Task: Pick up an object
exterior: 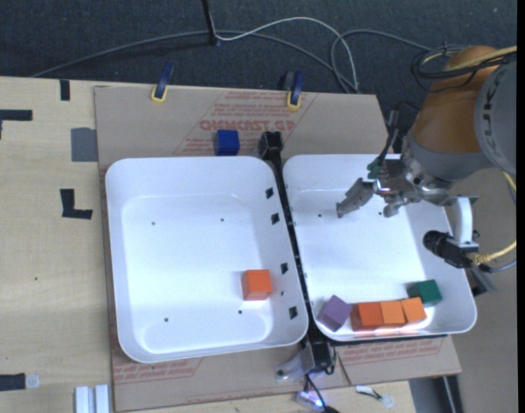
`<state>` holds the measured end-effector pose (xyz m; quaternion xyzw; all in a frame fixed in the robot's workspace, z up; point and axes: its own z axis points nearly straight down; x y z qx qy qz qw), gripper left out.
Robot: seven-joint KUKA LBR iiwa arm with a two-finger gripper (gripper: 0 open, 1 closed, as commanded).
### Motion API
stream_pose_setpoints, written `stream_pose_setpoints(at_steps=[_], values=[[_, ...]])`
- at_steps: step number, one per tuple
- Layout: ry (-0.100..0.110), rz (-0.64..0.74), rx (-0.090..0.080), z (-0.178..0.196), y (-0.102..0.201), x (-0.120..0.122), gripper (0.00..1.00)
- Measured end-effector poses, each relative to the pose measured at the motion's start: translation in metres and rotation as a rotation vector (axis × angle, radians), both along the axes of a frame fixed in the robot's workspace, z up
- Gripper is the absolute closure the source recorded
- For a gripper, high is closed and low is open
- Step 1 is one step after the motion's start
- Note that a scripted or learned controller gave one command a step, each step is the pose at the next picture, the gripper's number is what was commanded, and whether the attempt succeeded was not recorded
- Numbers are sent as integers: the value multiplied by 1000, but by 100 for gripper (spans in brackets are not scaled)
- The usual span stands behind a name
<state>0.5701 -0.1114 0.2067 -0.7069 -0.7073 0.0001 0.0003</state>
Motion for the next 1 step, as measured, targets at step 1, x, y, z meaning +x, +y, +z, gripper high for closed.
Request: stream_pose_setpoints(at_steps=[1], values=[[1, 20, 1, -19, 47, 31, 0]])
